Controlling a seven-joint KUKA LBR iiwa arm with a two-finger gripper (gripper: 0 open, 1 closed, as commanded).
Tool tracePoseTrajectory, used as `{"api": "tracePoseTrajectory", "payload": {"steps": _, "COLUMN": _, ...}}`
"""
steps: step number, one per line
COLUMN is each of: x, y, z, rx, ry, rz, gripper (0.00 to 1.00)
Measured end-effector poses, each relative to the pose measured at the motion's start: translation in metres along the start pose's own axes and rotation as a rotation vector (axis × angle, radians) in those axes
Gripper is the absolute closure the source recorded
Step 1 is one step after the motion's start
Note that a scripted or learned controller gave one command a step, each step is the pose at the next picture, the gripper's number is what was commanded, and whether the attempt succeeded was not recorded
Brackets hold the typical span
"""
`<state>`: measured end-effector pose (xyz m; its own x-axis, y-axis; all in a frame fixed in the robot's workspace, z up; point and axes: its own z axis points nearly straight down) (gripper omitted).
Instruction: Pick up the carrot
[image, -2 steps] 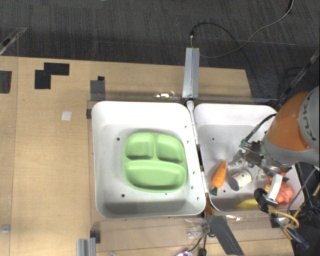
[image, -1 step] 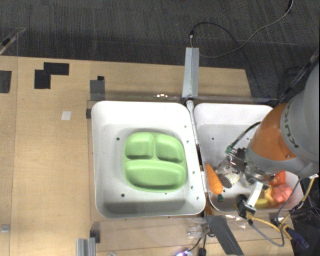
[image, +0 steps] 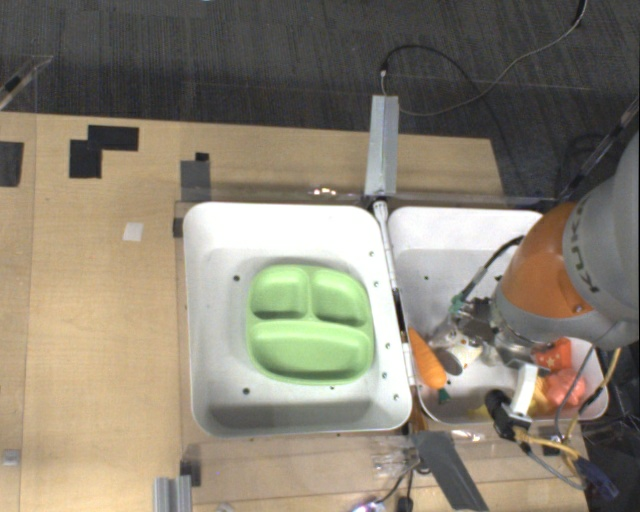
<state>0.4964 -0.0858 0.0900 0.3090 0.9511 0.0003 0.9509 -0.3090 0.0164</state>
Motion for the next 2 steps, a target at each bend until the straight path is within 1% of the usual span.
{"api": "tracePoseTrajectory", "payload": {"steps": 1, "x": 0.052, "y": -0.024, "z": -0.095, "rx": 0.013, "ry": 0.001, "rz": 0.174, "gripper": 0.0}}
{"api": "tracePoseTrajectory", "payload": {"steps": 2, "x": -0.004, "y": -0.005, "z": 0.0, "rx": 0.008, "ry": 0.004, "rz": 0.399, "gripper": 0.0}}
